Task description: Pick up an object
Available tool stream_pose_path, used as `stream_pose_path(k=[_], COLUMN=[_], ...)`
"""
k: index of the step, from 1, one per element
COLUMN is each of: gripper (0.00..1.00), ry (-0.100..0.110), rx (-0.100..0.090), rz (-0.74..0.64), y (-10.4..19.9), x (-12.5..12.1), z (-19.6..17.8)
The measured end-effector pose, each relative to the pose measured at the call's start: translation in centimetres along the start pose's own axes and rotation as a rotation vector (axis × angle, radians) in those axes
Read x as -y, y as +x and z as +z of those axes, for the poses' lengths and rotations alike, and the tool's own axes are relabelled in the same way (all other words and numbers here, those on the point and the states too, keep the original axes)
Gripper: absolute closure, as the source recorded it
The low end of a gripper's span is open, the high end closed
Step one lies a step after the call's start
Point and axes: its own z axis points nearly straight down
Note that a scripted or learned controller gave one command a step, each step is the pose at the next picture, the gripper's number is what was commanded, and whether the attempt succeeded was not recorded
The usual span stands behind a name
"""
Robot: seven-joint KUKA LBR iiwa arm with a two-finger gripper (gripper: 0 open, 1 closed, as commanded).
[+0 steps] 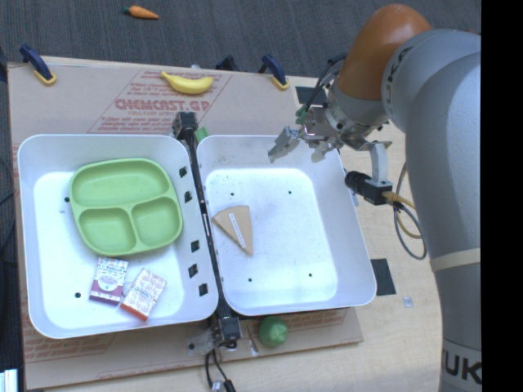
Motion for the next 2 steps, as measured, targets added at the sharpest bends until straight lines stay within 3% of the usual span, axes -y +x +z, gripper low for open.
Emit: stream_pose_path(k=[1, 2], gripper=[0.00, 0.00], ry=[0.002, 0.004], rx=[0.000, -0.001], rz=[-0.001, -0.005], y=[-4.5, -4.4], x=[0.4, -0.7], z=[4.9, 9.1])
